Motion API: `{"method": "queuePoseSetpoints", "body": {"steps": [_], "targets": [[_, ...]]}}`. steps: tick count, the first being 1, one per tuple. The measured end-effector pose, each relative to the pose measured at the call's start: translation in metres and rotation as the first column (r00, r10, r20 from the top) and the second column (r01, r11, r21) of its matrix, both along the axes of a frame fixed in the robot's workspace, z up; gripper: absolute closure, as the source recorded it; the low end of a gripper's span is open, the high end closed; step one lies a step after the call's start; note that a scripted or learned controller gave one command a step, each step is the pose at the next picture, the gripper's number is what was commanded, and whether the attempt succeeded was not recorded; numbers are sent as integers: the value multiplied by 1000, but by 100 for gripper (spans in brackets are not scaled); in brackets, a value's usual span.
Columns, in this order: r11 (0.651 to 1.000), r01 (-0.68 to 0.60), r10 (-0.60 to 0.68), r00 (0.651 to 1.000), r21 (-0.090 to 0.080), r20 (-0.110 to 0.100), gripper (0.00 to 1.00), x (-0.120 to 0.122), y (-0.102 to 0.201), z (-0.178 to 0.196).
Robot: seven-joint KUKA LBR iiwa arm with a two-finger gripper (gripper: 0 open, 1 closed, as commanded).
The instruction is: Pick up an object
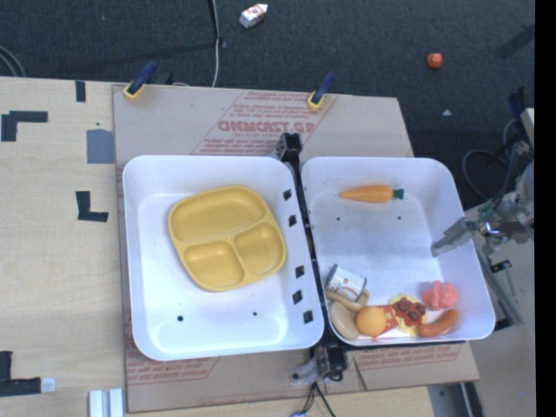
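1. Nearest the camera, in the near right corner of the right bin point(452, 177), lies a crowded heap: an orange point(372, 321), a pizza slice point(405, 309), a sausage point(437, 322), a pink toy point(440, 295) and a small carton point(346, 281). They touch or overlap one another, and the sausage sits against the bin wall.
2. A grab into that heap is likely to nudge its neighbours or catch the wall, so I judge it the poorer choice.
3. Further back, the arm point(514, 208) hangs at the right bin's right side. A grey part of its tool reaches over the rim, above bare white floor. I cannot tell whether the jaws are released or clenched, and nothing can be seen between them.
4. The left bin point(139, 259) holds a yellow divided plate point(228, 237), which is wide, flat and hard to pinch.
5. Near the far wall of the right bin the carrot point(372, 195) lies alone, its length across the bin, well apart from everything else. It looks like the best thing to pick.
6. To do this well:
   - Travel above the rim.
   - Centre over the carrot's thick middle.
   - Turn the jaws to close across its narrow width.
   - Descend straight, close, then lift vertically.
7. Past the bins, two clamps point(321, 88) pin the board to the tabletop point(52, 233).
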State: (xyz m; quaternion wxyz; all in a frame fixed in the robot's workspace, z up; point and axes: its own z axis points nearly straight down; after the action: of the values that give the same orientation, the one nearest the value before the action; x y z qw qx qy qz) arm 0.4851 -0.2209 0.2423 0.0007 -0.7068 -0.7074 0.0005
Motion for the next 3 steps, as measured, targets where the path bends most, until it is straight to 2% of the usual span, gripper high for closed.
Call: {"method": "queuePoseSetpoints", "body": {"steps": [1,2,3], "targets": [[1000,-8,8,1000,6,-9,0,35,81,-123],[1000,0,0,1000,-1,1,0,-3,125,-159],[1000,-1,1,1000,4,0,100,-1,125,-146]]}}
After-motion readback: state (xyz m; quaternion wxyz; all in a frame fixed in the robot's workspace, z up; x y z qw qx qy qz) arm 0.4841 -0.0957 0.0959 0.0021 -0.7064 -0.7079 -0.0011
